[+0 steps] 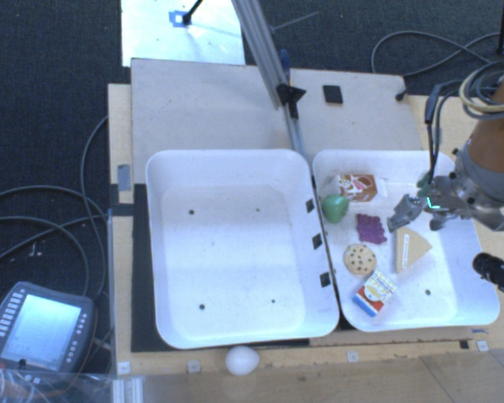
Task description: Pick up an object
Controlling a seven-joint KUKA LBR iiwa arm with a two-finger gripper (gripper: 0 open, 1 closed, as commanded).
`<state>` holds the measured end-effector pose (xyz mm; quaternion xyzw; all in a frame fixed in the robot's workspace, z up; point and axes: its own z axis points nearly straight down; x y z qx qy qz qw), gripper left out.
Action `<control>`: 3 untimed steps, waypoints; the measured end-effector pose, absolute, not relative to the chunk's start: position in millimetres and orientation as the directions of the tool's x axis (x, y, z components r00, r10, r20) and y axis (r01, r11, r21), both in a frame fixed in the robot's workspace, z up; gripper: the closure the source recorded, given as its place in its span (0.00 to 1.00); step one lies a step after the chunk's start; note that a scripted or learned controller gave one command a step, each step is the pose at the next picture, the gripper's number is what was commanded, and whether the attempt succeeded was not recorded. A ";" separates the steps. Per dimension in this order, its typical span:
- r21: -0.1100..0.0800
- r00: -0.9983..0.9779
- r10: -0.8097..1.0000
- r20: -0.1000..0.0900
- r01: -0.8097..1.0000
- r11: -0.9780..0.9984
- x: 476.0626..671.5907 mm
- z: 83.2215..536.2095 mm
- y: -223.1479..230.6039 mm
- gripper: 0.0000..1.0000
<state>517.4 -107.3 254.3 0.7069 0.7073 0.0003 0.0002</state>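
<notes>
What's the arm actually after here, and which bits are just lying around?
For the job, in the right bin: green pear, purple grapes, cookie, cheese wedge, two small printed boxes; gripper above them.

Lying about: left bin, white egg, handheld screen, floor cables.

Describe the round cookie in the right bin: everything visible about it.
The cookie is a small, flat, round disc, tan with dark specks like chocolate chips; it looks like a toy. It lies flat on the floor of the right bin, toward that bin's left side. A purple object lies just above it, a small printed carton just below, a pale wedge to its right. It appears to touch none of them. The gripper hangs up and right of it, apart.
</notes>
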 end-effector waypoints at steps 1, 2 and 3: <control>0.001 -0.001 1.000 0.000 1.000 0.001 517.5 254.4 -107.3 0.00; -0.005 0.000 1.000 0.001 1.000 0.000 515.5 192.8 -103.5 0.00; -0.004 0.001 1.000 0.001 1.000 -0.001 505.0 140.9 -106.6 0.00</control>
